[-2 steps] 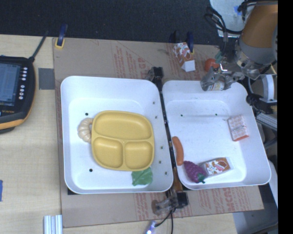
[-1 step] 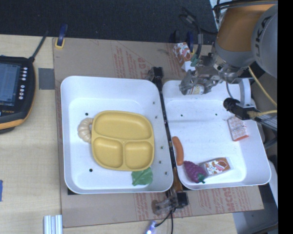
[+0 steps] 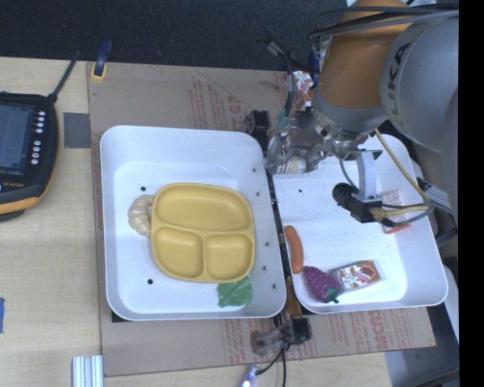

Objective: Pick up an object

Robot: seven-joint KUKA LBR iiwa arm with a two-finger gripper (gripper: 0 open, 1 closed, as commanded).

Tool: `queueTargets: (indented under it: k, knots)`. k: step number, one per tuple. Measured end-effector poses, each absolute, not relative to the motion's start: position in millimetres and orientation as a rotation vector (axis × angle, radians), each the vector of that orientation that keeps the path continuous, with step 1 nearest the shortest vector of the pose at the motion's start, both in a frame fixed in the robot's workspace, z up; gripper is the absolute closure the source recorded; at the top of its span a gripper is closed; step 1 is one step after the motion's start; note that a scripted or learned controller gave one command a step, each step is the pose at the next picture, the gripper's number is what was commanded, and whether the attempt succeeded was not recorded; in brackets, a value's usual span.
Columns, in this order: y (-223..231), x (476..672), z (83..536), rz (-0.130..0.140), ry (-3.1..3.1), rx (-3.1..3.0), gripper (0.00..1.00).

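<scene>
My gripper hangs over the far left corner of the right bin, close to the wall between the two bins. Nearer the front of that bin lie an orange carrot-like stick, a purple bunch of grapes and a red and white packet. All three are well apart from the gripper. The left bin holds a yellow divided plate, a beige bread-like piece at the plate's left edge and a green leafy piece at its front.
The grey and orange arm covers the far right part of the right bin, with a black fitting and cables hanging over the bin floor. A handheld control pendant lies on the bench at the left. Cardboard underlies both bins.
</scene>
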State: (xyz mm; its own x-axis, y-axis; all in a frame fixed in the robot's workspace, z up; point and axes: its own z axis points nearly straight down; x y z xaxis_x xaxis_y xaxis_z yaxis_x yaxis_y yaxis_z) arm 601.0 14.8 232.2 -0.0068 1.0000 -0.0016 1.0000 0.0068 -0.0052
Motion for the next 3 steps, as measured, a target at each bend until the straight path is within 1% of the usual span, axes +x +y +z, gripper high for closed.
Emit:
queueTargets:
  k: [1,2,3]
  knots:
    - [20,568.4,240,0.008,-2.224,-2.214,1.0]
    - [77,544.9,229,0.009,-2.228,-2.211,1.0]
    - [38,552.4,234,0.005,-2.225,-2.217,1.0]
